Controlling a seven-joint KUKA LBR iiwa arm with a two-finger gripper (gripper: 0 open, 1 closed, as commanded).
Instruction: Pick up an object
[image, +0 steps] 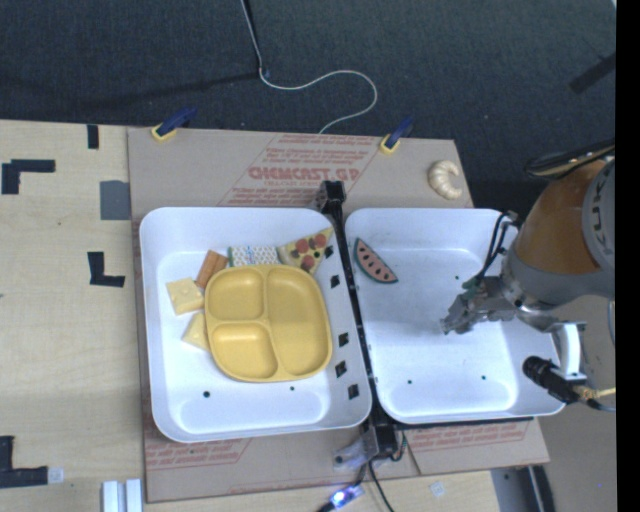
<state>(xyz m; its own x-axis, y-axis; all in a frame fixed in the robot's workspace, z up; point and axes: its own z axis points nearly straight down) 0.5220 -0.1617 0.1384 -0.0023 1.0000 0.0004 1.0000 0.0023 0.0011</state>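
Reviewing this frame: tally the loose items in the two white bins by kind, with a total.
Yellow divided plate: 1
Watermelon slice: 1
Pizza slice: 1
Pale yellow cheese-like pieces: 2
Orange-brown piece: 1
Speckled piece behind the plate, partly hidden: 1
Total: 7

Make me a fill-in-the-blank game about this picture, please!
1. The big divided plate in the left bin is coloured ____.
2. The watermelon slice lies in the ____ bin.
3. The plate has ____ compartments.
4. The gripper hangs over the ____ bin.

Missing words: yellow; right; three; right
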